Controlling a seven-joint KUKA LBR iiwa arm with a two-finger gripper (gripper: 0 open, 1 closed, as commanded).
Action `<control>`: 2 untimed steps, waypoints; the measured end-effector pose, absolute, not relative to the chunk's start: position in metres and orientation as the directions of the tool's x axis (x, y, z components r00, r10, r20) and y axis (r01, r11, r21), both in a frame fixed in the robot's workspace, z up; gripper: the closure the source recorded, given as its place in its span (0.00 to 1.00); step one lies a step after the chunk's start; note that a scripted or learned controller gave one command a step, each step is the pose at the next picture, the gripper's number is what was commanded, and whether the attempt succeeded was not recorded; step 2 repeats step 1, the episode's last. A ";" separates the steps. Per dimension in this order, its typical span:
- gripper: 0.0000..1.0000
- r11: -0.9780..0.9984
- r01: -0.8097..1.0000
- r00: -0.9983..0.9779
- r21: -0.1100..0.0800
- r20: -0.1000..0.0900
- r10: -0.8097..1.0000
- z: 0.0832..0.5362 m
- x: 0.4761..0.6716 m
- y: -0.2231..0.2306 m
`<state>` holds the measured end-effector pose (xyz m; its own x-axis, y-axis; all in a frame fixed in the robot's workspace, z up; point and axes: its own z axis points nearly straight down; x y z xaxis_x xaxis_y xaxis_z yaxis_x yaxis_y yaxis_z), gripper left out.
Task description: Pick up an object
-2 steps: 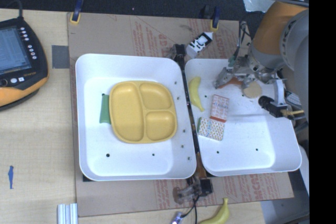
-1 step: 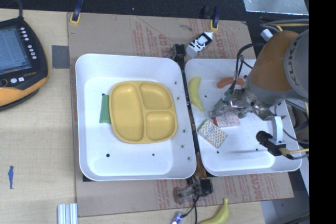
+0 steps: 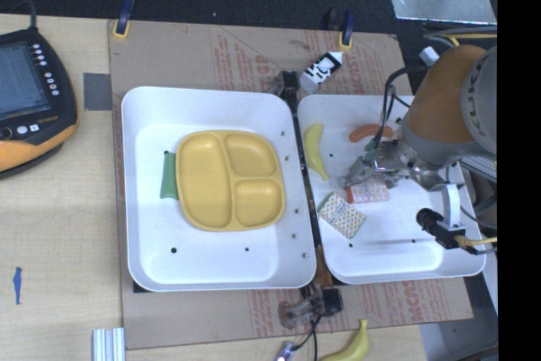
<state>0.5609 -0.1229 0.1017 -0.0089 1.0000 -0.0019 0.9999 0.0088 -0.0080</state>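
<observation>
The arm reaches into the right bin [image 3: 397, 266] with its gripper [image 3: 365, 173] low over the bin's middle, just above a small reddish packet [image 3: 369, 194]; whether that packet is touched or gripped cannot be told, and the state of the grasping part cannot be told either, since the wrist hides it. Beside the packet, toward the bin's front-left, lies a checkered sachet [image 3: 341, 215]; a yellow-green banana-like piece [image 3: 314, 150] lies along the left wall; an orange sausage-shaped piece [image 3: 369, 132] lies near the back edge. The left bin [image 3: 152, 258] bears a yellow divided plate [image 3: 230, 179] over a green slip [image 3: 169, 176]. By my judgement the step in hand is the descent and closing on the packet; the next move calls for a firm closing, then a straight lift clear of the sachet.
</observation>
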 end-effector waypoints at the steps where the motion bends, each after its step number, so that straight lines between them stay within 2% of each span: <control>1: 1.00 0.007 1.000 -0.007 -0.003 0.000 1.000 0.192 0.557 -0.042; 2: 1.00 0.007 1.000 -0.007 -0.003 0.000 1.000 0.192 0.557 -0.042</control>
